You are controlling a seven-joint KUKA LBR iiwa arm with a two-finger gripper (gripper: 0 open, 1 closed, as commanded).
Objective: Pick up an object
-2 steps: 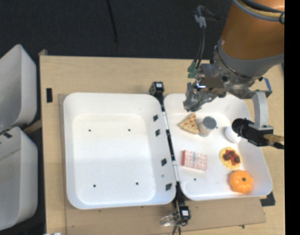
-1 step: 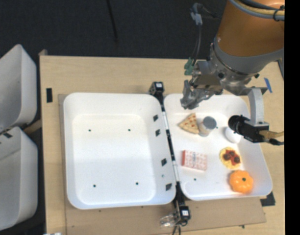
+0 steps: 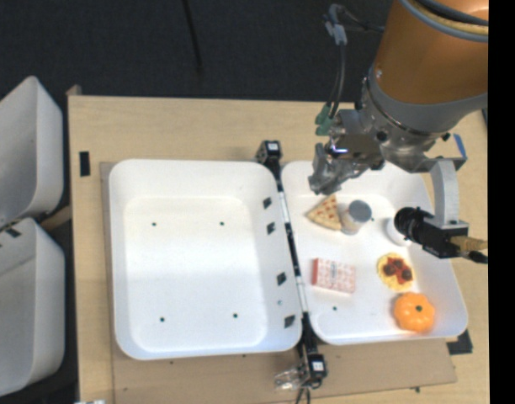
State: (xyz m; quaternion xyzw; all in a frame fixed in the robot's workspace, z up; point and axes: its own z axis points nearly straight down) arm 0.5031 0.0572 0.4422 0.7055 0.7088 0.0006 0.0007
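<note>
Where the gripper [image 3: 329, 173] hangs: we see it right of centre in the upper half of the frame, over the upper left corner of the right bin [image 3: 447, 331].
Gripper state: we cannot tell how far it is open, nor whether it has hold of anything.
Arm [image 3: 434, 49]: grey with an orange band, it fills the upper right corner of the frame.
Pizza wedge [image 3: 326, 214]: it lies flat in the bin just below the gripper; we cannot tell whether the two touch.
Grey cylinder [image 3: 356, 216]: it stands upright just beside the wedge, on its right.
Red-and-white packet [image 3: 335, 276]: it lies flat lower down, near the bin's left wall.
Round tart [image 3: 395, 269]: it sits right of the packet, apart from it.
Orange fruit [image 3: 414, 312]: it is just below the tart, near the bin's lower right corner.
Left bin [image 3: 123, 225]: it sits left of centre, its wall against the right bin's.
</note>
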